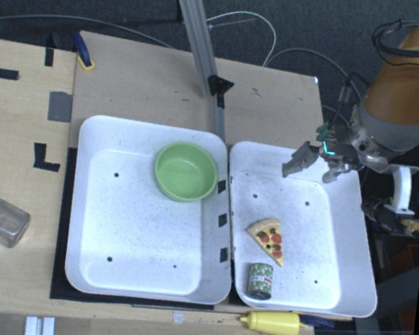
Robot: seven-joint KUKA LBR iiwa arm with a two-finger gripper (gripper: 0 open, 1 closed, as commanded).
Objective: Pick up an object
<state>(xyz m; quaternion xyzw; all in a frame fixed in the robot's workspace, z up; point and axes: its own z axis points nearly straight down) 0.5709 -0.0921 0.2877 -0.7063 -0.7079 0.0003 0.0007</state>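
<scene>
Step in hand: approach, nothing grasped yet. Two-finger gripper hangs over upper edge of right shallow white plastic bin, fingers spread apart, nothing between them.

Right bin holds toy pizza slice at centre, small green-labelled can just below it, lower frame.

Left shallow white plastic bin holds pale green round bowl, upper centre.

Next move likely: travel down-frame, descend over pizza slice or can, close fingers.

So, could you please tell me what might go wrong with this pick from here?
The open gripper hangs over the right bin's far edge, apart from every object. The pizza slice lies flat, so fingers may slide over it. The small can lies on its side near the bin wall and could roll away.
</scene>
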